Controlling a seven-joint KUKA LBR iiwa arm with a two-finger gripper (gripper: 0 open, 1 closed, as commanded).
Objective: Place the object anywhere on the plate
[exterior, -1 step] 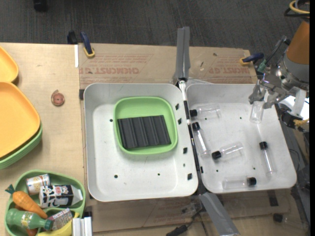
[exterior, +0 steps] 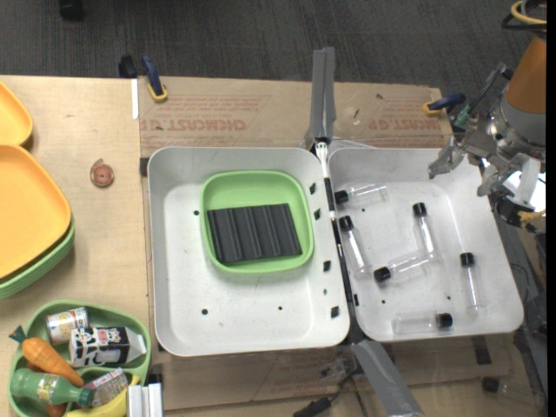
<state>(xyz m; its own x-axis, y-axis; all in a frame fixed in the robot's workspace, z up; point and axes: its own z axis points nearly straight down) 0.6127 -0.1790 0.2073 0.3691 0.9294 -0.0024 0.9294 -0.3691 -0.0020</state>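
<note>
A green square plate [exterior: 257, 188] sits in the left white bin [exterior: 174, 259], and a dark grey ribbed slab [exterior: 256, 233] lies flat on it. Several clear tubes with black caps lie scattered in the right bin [exterior: 486, 311], among them one [exterior: 405, 268] near the middle and one [exterior: 423, 228] just above it. My gripper [exterior: 464, 174] hangs over the right bin's upper right corner, above the tubes and far from the plate. It is open, its two fingers spread with nothing between them.
Orange and green plates [exterior: 30, 211] are stacked at the left on the wooden bench. A green bowl [exterior: 74, 367] of toy food stands at the lower left. Clamps [exterior: 155, 83] hold the cardboard behind the bins. A raised divider [exterior: 334, 233] separates the bins.
</note>
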